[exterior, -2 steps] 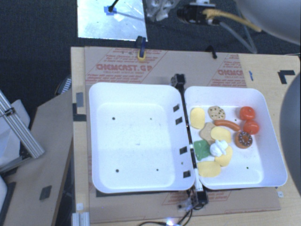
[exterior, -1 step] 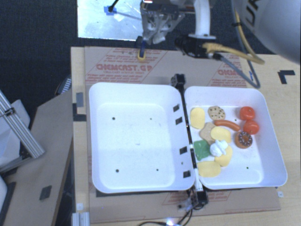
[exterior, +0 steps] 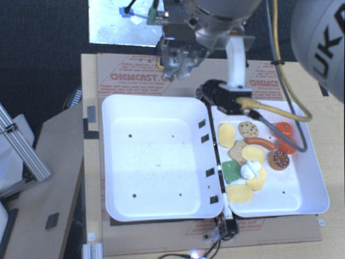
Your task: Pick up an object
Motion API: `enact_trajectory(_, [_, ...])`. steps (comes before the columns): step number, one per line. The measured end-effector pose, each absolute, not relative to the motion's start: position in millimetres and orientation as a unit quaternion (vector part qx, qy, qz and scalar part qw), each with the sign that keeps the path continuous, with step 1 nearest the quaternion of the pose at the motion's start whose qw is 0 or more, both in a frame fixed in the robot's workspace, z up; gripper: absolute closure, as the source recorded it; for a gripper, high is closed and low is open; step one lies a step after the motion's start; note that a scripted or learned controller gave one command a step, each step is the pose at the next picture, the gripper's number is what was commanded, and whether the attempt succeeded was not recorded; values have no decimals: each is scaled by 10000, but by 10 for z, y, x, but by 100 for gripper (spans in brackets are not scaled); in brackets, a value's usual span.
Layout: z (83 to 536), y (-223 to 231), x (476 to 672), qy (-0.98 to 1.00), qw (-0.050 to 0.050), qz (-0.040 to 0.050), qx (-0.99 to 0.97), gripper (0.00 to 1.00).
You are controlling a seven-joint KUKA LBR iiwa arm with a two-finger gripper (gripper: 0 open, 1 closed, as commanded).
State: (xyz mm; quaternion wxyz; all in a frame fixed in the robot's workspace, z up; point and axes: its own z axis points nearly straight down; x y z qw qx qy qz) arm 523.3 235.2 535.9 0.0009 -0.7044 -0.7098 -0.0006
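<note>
My gripper (exterior: 177, 65) hangs high over the back of the bench, just beyond the far rim of the left bin (exterior: 116, 144). Nothing shows between its fingers. The objects lie clustered in the left half of the right bin (exterior: 307, 193): a yellow chip (exterior: 226, 135), a speckled cookie (exterior: 248, 129), a sausage (exterior: 260, 142), a red tomato (exterior: 284, 129), a chocolate donut (exterior: 279, 159), a green piece (exterior: 232, 172), a white lump (exterior: 249, 170) and yellow pieces (exterior: 240, 193). All of them lie well to the right of and below the gripper.
The two white bins meet at a black-clipped seam (exterior: 213, 155). They rest on a cardboard sheet (exterior: 129, 74) with red print. A yellow cable (exterior: 291, 109) loops over the right bin's back edge. A metal rail (exterior: 24, 150) stands left of the bench.
</note>
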Motion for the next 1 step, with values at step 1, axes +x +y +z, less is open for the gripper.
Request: enact_trajectory(1, [5353,2332,4847,-7091,4,-3,-7051,100])
